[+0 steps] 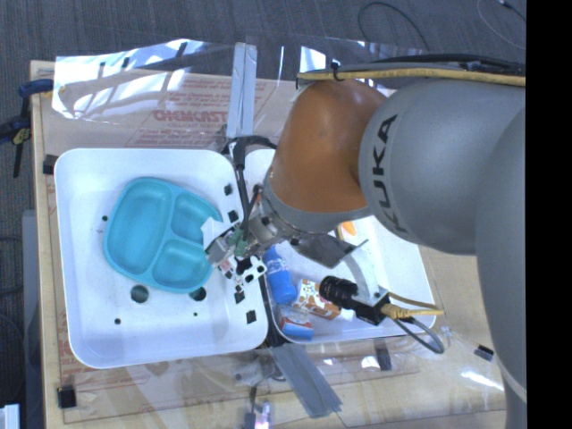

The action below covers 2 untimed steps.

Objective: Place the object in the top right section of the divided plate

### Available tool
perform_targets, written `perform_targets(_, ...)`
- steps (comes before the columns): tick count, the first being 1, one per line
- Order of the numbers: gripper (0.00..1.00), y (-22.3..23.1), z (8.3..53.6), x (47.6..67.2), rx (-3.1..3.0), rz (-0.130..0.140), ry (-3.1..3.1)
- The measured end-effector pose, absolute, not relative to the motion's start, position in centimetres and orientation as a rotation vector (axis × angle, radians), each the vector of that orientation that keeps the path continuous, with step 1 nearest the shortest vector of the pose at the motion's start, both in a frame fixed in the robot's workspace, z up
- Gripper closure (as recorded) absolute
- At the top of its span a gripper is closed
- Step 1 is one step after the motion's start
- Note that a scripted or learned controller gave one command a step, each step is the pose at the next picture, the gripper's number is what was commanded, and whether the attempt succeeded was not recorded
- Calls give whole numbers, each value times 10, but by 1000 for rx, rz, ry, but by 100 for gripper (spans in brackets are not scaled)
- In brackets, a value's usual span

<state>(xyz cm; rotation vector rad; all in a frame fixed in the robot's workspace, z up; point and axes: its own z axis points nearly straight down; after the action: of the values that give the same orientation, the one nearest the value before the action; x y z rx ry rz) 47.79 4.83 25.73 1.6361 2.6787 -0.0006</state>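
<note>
A light blue divided plate with three sections lies in the left bin; all its sections look bare. My gripper hangs low at the plate's right edge, just inside the wall between the two bins. Small white and dark parts crowd its tip, and I cannot make out any object held there. The grey arm with its orange band covers much of the right bin.
In the right bin lie a blue cylinder-shaped item, an orange and white packet and a flat blue piece. A small dark green round thing and a dark spot sit on the left bin's floor below the plate.
</note>
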Motion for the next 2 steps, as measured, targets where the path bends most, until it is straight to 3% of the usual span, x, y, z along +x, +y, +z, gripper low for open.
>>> perform_targets(1, 100, 81, 233, 543, 1209, -3, 2901)
perform_targets(2, 100, 82, 240, 544, 1205, -5, 2904)
